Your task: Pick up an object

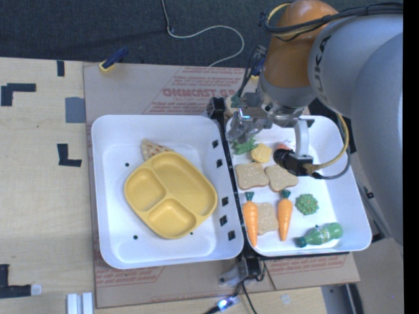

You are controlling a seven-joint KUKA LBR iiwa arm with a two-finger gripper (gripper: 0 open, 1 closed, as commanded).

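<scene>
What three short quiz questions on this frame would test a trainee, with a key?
1. True or false: the yellow divided tray lies in the left bin.
2. How many toy carrots lie in the right bin?
3. Which lies nearest the right bin's front edge: A) green bottle, B) broccoli, C) corn piece?

Key: 1 true; 2 two, the second carrot beside the first; 3 A.
</scene>
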